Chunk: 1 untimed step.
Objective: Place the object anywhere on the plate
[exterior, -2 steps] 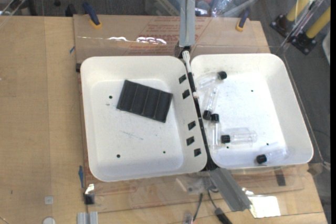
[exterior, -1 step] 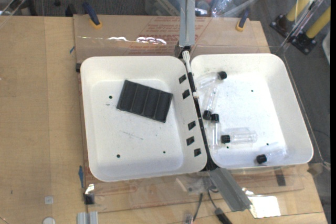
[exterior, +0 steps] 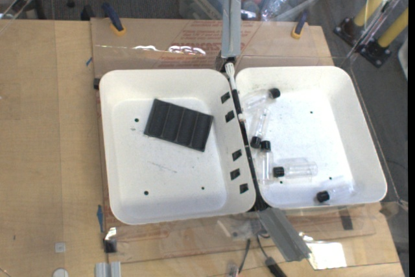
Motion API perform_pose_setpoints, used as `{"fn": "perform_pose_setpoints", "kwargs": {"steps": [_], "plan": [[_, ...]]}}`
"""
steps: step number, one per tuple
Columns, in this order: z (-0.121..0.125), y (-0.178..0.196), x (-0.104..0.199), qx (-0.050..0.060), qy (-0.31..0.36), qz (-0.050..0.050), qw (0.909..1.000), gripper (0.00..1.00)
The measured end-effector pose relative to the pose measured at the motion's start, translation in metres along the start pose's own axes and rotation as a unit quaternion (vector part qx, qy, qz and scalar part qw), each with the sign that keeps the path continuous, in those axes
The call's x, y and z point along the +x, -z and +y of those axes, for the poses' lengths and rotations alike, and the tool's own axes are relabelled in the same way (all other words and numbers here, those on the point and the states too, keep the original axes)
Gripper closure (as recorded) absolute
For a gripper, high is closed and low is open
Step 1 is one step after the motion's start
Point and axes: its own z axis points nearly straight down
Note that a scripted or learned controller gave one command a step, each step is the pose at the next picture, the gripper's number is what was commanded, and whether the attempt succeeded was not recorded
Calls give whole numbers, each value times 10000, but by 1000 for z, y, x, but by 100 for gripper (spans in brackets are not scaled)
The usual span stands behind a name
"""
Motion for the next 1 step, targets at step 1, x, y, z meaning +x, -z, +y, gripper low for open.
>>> {"fn": "perform_pose_setpoints", "kwargs": {"steps": [1], "plan": [[0,0,0,2,0,0,10000,0]]}}
